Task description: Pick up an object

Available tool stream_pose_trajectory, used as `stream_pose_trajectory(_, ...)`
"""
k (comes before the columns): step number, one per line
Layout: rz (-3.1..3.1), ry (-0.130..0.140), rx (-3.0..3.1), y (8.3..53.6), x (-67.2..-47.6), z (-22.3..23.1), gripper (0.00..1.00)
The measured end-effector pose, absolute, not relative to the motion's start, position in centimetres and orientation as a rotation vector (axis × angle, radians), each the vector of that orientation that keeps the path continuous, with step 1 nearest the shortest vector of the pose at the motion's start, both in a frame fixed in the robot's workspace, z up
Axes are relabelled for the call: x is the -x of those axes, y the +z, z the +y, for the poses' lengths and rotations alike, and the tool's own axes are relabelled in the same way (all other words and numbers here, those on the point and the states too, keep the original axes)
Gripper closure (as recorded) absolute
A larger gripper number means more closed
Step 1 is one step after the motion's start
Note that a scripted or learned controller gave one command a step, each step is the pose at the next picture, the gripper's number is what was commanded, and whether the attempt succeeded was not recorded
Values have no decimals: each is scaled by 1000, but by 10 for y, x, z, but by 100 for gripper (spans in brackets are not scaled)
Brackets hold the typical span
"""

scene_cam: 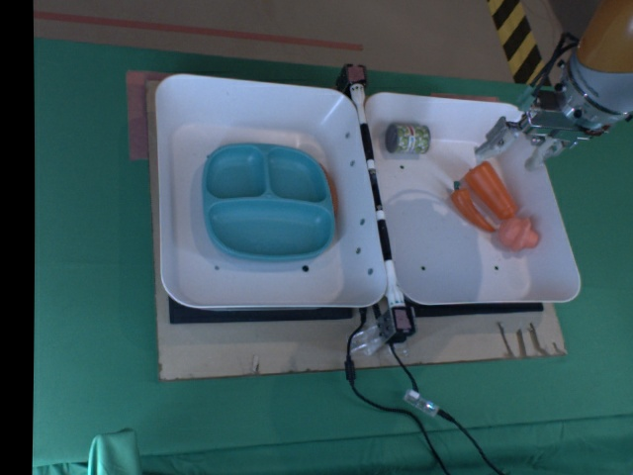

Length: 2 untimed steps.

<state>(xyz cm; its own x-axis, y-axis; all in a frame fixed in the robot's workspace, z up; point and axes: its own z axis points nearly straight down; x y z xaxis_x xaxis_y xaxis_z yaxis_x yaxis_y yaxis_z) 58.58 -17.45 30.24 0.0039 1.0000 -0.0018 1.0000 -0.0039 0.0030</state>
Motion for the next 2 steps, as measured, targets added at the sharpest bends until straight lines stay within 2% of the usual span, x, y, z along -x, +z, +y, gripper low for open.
stream_pose_trajectory(1, 2213, 3, -2220, 190, -577, -162, 0)
stream_pose_trajectory(2, 2205, 7, -2219, 203, -578, -163, 100)
